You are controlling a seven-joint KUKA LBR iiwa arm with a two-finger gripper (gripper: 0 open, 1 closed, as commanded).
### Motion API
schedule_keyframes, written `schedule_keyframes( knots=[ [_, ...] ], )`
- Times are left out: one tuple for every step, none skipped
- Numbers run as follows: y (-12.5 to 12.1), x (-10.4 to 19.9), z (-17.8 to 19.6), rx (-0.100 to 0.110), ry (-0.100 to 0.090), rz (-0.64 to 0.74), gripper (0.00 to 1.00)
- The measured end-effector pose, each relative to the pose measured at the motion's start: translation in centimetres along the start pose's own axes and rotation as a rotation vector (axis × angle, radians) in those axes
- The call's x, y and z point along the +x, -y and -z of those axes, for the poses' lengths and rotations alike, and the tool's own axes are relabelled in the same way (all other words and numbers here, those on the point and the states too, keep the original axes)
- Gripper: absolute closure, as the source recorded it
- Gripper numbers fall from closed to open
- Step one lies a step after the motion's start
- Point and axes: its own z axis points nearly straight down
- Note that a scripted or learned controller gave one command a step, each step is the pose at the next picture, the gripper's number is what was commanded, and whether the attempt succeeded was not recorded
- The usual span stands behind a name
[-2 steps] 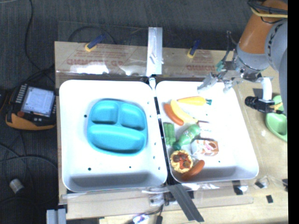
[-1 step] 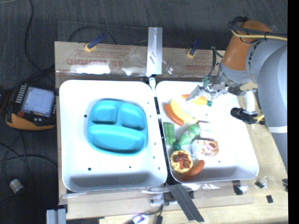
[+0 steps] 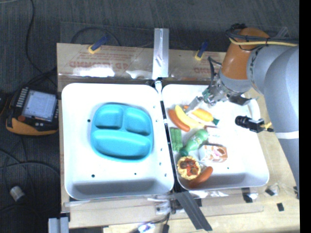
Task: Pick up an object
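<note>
blue tray (image 3: 121, 131) (left bin (image 3: 73, 178)), handheld pendant (image 3: 34, 110)

A dark grey carpet (image 3: 39, 23) is seen around a wooden bench (image 3: 121, 62). Black cables (image 3: 29, 6) are laid across the carpet, and a handheld pendant (image 3: 31, 110) is rested at the left.

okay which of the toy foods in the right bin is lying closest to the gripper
The yellow banana, at the top of the pile. Its upper end lies just below the gripper, while the green bottle, pizza slice and hot dog sit further down the bin.
</note>
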Motion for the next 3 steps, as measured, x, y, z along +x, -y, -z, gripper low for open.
schedule_keyframes(
  knots=[
    [-0.1, 0.0, 1.1, -0.004, 0.0, -0.001, 1.0],
    [1.4, 3.4, 0.2, -0.006, 0.0, -0.054, 1.0],
    [-0.7, 6.8, 14.3, 0.006, -0.005, -0.051, 1.0]
  ],
)
